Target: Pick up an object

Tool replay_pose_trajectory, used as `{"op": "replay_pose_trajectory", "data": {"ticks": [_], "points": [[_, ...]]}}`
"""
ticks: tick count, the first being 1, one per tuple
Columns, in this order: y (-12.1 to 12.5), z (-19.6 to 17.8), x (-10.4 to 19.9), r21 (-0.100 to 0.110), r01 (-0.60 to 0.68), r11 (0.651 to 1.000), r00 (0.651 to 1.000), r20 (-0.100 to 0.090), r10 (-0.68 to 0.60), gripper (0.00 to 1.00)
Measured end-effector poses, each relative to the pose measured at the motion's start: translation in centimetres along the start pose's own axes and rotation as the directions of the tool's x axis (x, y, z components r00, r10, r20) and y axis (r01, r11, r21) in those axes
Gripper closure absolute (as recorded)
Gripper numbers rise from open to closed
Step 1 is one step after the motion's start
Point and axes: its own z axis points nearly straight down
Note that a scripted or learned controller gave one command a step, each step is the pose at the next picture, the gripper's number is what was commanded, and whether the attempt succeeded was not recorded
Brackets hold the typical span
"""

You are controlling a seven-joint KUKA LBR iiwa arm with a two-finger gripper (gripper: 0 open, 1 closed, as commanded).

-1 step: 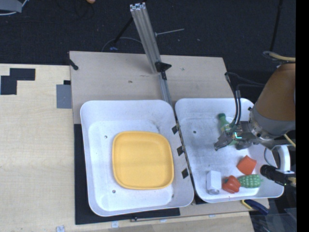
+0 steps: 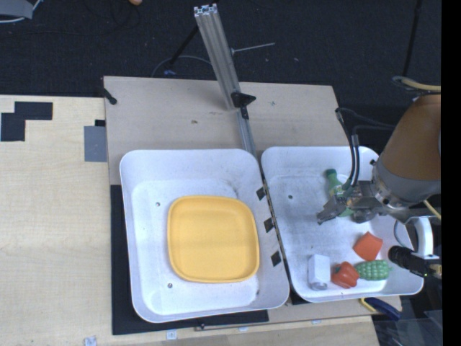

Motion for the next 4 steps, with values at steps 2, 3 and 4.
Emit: {"op": "replay_pose_trajectory", "data": {"ticks": [2, 3, 4], "points": [[-0.5, 10.1, 0.4, -0.001, 0.0, 1.0, 1.0, 0.0, 0.0, 0.0], [-0.4, 8.9, 0.3, -0.004, -0.002, 1.0, 1.0, 0.0, 0.002, 1.0], [-1.0, 2.9, 0.4, -0.006, -0.001, 1.0, 1.0, 0.001, 0.001, 1.0]]}}
